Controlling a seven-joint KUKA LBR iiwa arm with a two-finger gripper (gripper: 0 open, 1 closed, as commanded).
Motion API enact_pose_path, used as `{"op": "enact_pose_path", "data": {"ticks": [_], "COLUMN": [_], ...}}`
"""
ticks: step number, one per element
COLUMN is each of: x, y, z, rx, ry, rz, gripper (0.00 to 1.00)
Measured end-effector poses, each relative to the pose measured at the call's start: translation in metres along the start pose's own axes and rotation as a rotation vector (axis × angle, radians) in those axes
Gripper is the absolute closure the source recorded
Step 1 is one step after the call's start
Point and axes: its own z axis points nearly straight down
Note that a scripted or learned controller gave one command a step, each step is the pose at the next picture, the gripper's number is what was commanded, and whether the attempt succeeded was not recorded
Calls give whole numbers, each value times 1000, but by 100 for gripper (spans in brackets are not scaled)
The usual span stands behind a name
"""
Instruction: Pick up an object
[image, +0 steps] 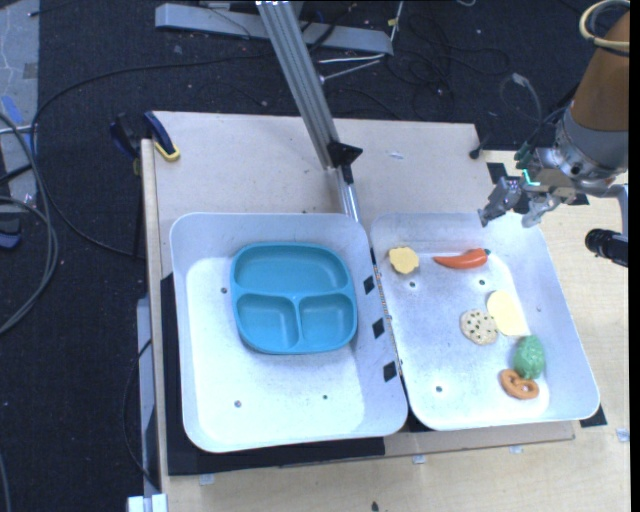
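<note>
On the left half of the tabletop I see the left bin, and a blue divided tray lies flat in it, toward the bin's far edge and a little nearer its right wall. The tray has three compartments: one long one along the far side and two smaller ones along the near side. A slanted metal pole comes down from beyond the tabletop's far edge and ends near where the two bins meet.

Moving right, the right bin carries all the small pieces. Near its far-left corner sits a yellow piece, and just to its right lies an orange-red chilli-shaped piece, close to the bin's far edge. Toward the right wall a chocolate-chip cookie touches a pale yellow slice. Nearer the front-right corner a green broccoli-like piece sits just beside a small brown pretzel; the two seem to touch.

At the far-right corner of that bin I see the gripper hovering over the rim, just beyond the chilli piece and clear of it. From this slant I cannot tell whether its fingers are spread or pressed together. Nothing shows between them.
</note>
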Motion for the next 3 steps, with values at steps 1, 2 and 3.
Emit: {"op": "enact_pose_path", "data": {"ticks": [1,2,3], "x": [0,1,-1], "y": [1,5,4], "z": [-2,42,106], "rx": [-3,1,1], "ry": [-1,0,0], "rz": [-1,-2,1], "gripper": [0,0,0]}}
